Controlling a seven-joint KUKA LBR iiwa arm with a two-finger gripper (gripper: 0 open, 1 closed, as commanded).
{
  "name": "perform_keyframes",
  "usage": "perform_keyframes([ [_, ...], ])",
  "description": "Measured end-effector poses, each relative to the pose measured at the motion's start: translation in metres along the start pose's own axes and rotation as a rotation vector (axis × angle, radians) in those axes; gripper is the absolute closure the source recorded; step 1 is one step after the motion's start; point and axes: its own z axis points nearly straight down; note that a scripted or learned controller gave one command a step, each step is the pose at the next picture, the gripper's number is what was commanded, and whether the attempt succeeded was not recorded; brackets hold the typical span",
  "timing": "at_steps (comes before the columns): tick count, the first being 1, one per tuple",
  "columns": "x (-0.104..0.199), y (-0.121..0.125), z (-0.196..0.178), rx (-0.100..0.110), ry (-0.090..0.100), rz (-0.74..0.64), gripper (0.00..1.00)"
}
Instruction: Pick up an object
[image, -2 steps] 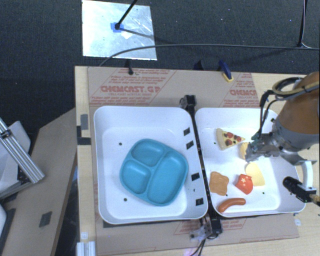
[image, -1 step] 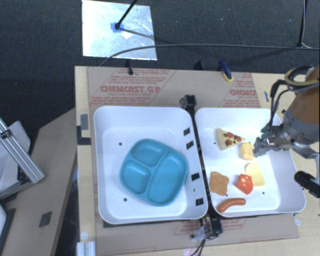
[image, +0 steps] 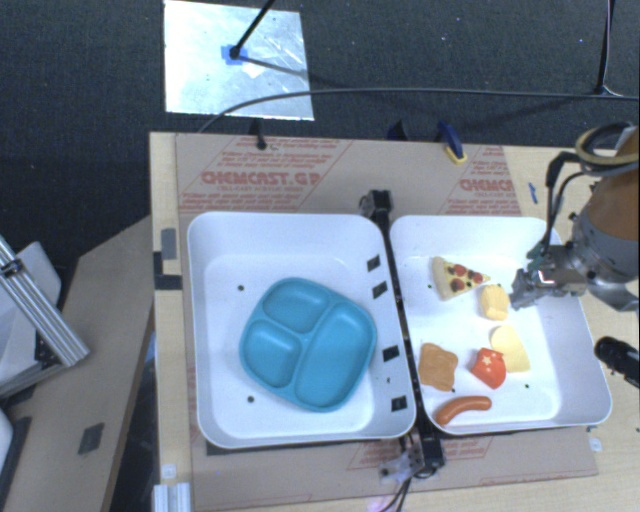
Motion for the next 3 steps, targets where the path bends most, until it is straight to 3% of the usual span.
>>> perform_keyframes([
  [3, 0.151, 0.043, 0.027, 0.001, 0.003, -0.005, 1.0],
])
